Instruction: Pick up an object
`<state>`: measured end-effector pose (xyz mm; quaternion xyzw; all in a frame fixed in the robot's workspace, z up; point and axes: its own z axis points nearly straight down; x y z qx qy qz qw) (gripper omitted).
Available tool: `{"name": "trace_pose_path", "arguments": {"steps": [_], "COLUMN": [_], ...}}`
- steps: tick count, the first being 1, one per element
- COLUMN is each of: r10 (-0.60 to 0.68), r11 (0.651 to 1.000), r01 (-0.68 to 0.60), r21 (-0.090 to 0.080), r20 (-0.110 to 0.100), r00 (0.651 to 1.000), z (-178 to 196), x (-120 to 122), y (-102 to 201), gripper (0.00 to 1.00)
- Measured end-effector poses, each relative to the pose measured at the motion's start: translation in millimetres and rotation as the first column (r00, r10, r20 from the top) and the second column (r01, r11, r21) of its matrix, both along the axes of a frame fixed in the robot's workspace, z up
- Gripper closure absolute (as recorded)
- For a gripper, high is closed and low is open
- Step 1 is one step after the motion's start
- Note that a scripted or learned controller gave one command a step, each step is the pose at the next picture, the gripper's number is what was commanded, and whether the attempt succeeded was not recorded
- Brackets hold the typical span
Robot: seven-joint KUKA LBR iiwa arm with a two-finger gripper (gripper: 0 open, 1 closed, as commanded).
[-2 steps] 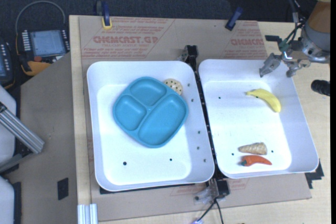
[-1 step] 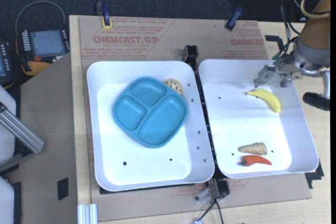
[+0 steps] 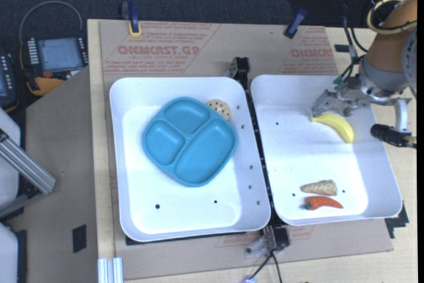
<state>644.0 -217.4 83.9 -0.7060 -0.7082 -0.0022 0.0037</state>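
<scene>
Two shallow white bins sit side by side on a brown bench board printed with red lettering. The left bin (image 3: 126, 162) holds a blue divided plate (image 3: 190, 140) with three compartments, lying flat near the bin's middle and turned at an angle. A round, speckled cookie (image 3: 219, 107) peeks out from behind the plate's upper right edge, touching it or partly tucked beneath it (which of the two is hard to say).

The right bin (image 3: 291, 156) holds three small things. A yellow banana (image 3: 335, 124) lies in its upper right part, curved, with one end pointing toward the bin's upper middle. Near the bin's lower edge lie a pale tan, tapered piece (image 3: 320, 187), perhaps a root vegetable, and just below it a red pepper (image 3: 324, 203) with a dark stem end; the two are close together and well apart from the banana.

The grey arm with its orange band (image 3: 397, 18) reaches in from the right, its wrist over the upper right corner of the right bin. The gripper (image 3: 333, 105) hangs just above the banana's upper end, nearly touching it. How far its grasp is spread I cannot tell from this slant, and the banana rests on the bin floor rather than being lifted.
</scene>
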Motion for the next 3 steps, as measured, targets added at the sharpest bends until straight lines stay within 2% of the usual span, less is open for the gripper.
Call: {"name": "trace_pose_path", "arguments": {"steps": [1, 3], "r10": [0.001, -0.002], "r11": [1.000, 1.000], "r01": [-0.001, 0.002], "r21": [-0.007, -0.012], "r20": [0.004, 0.010], "r00": [1.000, 1.000], "z": [12.5, 101.1], "x": [0.6, 3.6], "y": [-2.1, 0.1], "gripper": [1.00, 1.00]}}
